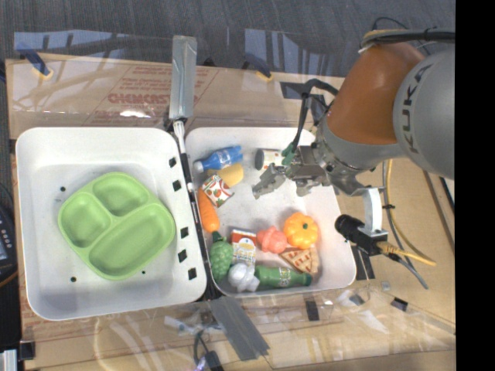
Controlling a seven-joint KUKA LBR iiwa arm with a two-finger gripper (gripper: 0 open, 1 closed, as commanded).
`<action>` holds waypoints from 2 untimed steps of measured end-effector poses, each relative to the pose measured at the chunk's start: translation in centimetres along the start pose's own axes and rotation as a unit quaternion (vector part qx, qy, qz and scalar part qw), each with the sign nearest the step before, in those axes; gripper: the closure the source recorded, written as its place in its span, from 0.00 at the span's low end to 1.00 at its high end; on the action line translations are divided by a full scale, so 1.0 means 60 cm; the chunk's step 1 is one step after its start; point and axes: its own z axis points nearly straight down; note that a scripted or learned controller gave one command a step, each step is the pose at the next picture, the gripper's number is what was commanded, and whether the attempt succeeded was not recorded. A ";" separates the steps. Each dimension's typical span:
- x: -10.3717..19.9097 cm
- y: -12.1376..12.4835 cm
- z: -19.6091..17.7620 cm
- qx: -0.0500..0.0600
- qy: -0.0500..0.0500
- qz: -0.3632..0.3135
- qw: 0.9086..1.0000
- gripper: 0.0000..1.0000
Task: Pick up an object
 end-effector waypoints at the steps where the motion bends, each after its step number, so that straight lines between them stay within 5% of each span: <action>1: -0.128 0.010 0.060 0.001 0.000 0.000 1.000 0.00; 2: -0.172 -0.040 0.266 0.001 0.001 0.011 1.000 0.00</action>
